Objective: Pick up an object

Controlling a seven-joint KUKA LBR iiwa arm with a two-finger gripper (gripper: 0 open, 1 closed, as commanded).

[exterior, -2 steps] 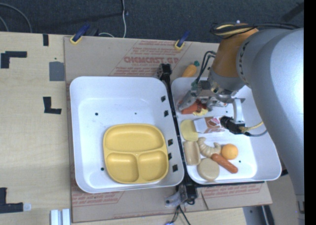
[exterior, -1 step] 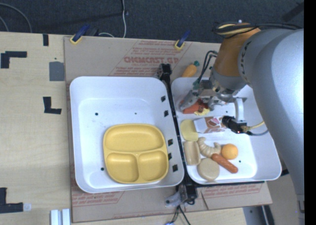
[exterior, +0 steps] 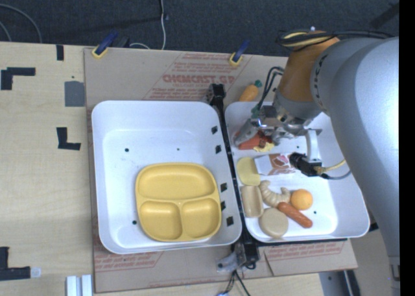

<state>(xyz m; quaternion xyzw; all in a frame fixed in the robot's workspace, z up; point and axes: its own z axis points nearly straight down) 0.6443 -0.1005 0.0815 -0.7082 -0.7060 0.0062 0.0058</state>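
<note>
The right bin (exterior: 343, 220) holds several toy foods. A red piece (exterior: 249, 140) lies at its upper left, and my gripper (exterior: 264, 130) hangs directly over it, low in the bin. Just below sit a pink-and-white packet (exterior: 280, 163) and a pale yellow disc (exterior: 247, 171). Further toward the front are a beige roll (exterior: 251, 201), a knobbly beige piece (exterior: 275, 193), an orange ball (exterior: 301, 198), a red sausage (exterior: 296, 215) and a round cream piece (exterior: 273, 224). An orange carrot-like toy (exterior: 248, 92) rests at the bin's far edge.
The left bin (exterior: 110, 132) carries a yellow divided plate (exterior: 177, 200). The grey arm with its orange band (exterior: 305, 71) covers the right bin's upper right. A black cable (exterior: 324, 170) trails off the wrist. Black clips join the bins along the middle wall (exterior: 224, 152).
</note>
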